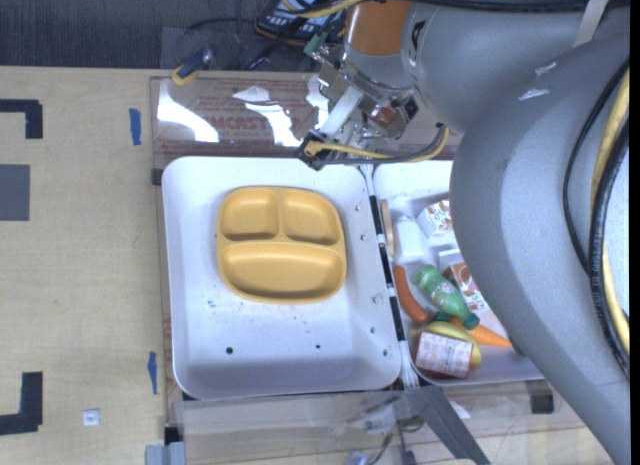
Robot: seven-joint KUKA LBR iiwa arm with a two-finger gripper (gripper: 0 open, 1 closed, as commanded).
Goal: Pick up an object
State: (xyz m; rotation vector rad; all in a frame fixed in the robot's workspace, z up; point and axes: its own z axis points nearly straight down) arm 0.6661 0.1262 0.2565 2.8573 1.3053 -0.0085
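Observation:
My gripper [347, 116] hangs above the far edge of the bench, just behind the seam between the two bins, and nothing shows in it. The left bin [190, 293] holds a yellow divided plate [282, 243]. In the right bin [482, 377] lie a red sausage [408, 296], a green bottle [444, 293], an orange carrot [488, 336], a labelled jar [443, 351] on something yellow, and a pale stick-shaped item [407, 237]. The arm hides much of the right bin.
The large grey arm [540, 183] covers the right side of the view. A shiny strip [230, 118] runs behind the bins, with cables [280, 18] beyond it. A wooden bench top [80, 253] lies to the left.

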